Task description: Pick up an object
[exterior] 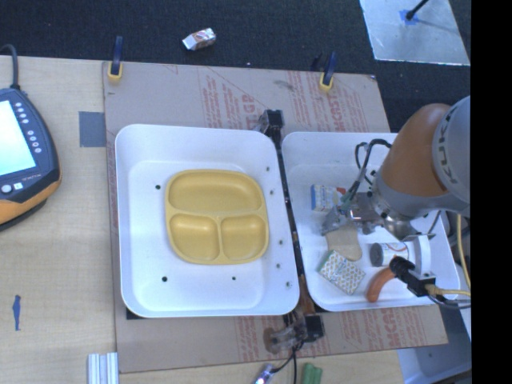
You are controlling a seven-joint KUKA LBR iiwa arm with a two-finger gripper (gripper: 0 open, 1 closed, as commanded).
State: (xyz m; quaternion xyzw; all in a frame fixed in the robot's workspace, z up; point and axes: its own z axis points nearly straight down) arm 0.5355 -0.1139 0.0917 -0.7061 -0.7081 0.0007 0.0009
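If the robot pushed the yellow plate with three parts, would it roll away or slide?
Probably slide: the yellow plate lies flat in the left bin and is wide and low, so tipping or rolling seems unlikely. It looks like stiff plastic, likely light.

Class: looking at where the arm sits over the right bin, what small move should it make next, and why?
Probably a short descent straight down. The gripper hovers low in the right bin, just above a beige flat piece, with a patterned packet beside it. Nothing visibly sits between its fingers.
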